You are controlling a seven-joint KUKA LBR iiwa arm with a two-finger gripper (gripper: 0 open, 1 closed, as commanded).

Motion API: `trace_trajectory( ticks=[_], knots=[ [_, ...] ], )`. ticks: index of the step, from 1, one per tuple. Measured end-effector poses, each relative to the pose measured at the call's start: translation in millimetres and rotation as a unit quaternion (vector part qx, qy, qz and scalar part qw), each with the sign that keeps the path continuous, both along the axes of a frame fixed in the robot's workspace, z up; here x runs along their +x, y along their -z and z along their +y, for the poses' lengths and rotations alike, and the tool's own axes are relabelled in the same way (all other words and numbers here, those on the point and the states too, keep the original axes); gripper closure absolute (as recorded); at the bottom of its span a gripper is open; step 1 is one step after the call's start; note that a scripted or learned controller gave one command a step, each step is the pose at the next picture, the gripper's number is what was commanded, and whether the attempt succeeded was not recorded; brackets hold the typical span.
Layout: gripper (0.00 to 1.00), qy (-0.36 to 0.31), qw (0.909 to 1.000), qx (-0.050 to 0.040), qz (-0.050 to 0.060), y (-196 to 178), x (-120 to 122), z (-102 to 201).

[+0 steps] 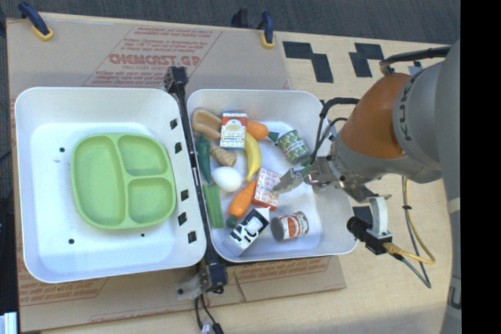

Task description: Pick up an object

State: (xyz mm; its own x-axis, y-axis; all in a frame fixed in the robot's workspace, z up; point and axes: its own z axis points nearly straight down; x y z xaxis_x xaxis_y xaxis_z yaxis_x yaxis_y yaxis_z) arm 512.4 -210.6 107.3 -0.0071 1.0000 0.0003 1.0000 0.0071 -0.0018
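Nearest the camera, in the right-hand shallow white bin [338, 245], a small red-labelled tin can [291, 226] lay on its side beside a black-and-white printed box [250, 231]. Just beyond them an orange carrot [241, 200] slanted toward a white egg [228, 179], with a red-and-white patterned packet [266, 186] to its right.

The two-finger gripper [292, 178] sat low over this bin, its tip just beside the packet and perhaps touching it. The metal parts blurred into the clutter there, so I could not tell whether it was spread or closed, and nothing was clearly held. The grey arm with its orange band [377, 125] came in from the right over the bin's rim.

Farther back lay a yellow banana [252, 156], a green-labelled can [292, 145], a red-and-white carton [232, 129] and a tan bread roll [207, 121]. A long green vegetable [203, 157] lay along the bin's left wall.

The left-hand white bin [31, 113] held a light green divided plate [123, 180]. Beyond both bins lay a cardboard sheet with red print [156, 55].
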Motion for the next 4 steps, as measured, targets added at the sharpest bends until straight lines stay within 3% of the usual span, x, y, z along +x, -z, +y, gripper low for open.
trace_trajectory(
  ticks=[1, 2, 3, 4],
  knots=[
    [0.00, 0.001, 1.0000, 0.0003, -0.001, -28.5, 108.3, 8.5],
    [0.00, 0.001, 1.0000, 0.0006, 0.000, 2.9, 11.2, 16.4],
    [1.00, -0.003, 1.0000, 0.0007, 0.000, -7.9, 12.9, 17.1],
    [1.00, 0.001, 1.0000, -0.0006, -0.001, -101.1, -35.3, -1.1]
  ],
)
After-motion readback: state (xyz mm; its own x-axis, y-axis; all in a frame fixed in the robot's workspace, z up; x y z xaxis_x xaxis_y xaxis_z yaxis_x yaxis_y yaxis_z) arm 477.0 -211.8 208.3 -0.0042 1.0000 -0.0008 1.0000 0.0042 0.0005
